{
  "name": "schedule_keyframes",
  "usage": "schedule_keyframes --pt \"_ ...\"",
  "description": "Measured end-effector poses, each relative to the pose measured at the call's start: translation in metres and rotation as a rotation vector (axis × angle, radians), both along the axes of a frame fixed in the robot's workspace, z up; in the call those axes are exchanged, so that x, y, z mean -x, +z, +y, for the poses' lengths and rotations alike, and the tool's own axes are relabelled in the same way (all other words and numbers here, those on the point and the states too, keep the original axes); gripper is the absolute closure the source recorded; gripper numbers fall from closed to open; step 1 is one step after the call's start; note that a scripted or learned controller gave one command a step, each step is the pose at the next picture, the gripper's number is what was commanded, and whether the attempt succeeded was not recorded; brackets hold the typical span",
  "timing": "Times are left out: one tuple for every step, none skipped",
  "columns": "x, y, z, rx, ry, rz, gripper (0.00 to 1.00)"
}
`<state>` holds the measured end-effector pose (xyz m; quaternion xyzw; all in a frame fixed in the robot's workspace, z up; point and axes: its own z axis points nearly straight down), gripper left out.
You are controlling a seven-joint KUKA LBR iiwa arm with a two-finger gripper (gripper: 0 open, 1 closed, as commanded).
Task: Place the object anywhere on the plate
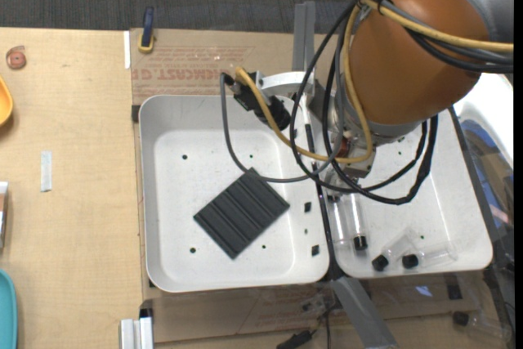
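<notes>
Camera view: the plate (242, 213), a dark ribbed slab, lies tilted like a diamond in the lower middle of the left bin (150, 176), with nothing on it; the object, as I judge it, is the clear tube (349, 221) with a black end, lying in the lower left of the right bin (472, 234), close to the wall the two bins share; a second clear piece (406, 252) with black knobs lies just to its right, near the bottom edge. My gripper (343, 174) hangs under the orange band (409, 53) near the centre right of the frame, just above the tube; my own wrist hides it, so I cannot tell whether it is open or closed, nor whether it has hold of anything.

What could go wrong: the tube is smooth and round, so it may roll or squirt out of a pinch; it sits so near the bin wall that I may strike the wall on the way down; the second clear piece is close enough to be nudged or caught by mistake; my loose cables (263, 112) droop over the left bin's upper right and could snag or drag across the plate as I carry over the wall.
</notes>
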<state>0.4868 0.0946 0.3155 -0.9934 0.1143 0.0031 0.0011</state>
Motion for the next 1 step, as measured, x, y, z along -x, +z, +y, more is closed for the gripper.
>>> schedule_keyframes --pt "-0.0087 -0.0313 0.1203 0.000 0.009 -0.001 1.00"
